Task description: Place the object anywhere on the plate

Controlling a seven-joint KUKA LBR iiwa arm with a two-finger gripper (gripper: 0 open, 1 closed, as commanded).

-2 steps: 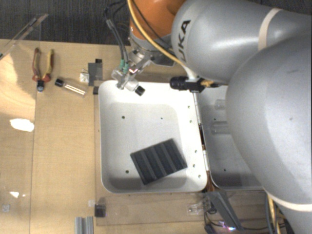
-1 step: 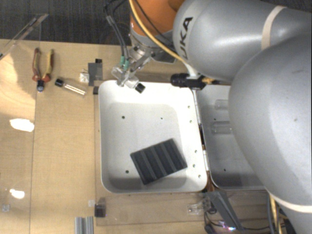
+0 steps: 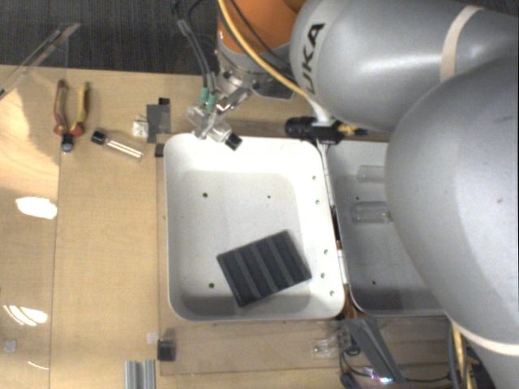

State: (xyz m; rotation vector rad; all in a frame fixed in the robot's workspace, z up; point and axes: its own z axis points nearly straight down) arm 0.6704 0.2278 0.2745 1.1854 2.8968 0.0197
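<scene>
Low in the left bin (image 3: 182, 241), dark ribbed plate (image 3: 263, 267), long axis slanting up-right; pincer (image 3: 212, 124) state untellable.

A pale wooden surface (image 3: 97, 258) fills the lower and left parts of the scene, with bright patches of glare (image 3: 36, 207) on its left side. Beyond its far edge lies dark grey carpet (image 3: 105, 14). Red-handled pliers (image 3: 70, 113) lie near the far left corner of the surface, with a small clear tube (image 3: 117, 143) just beside them.
</scene>
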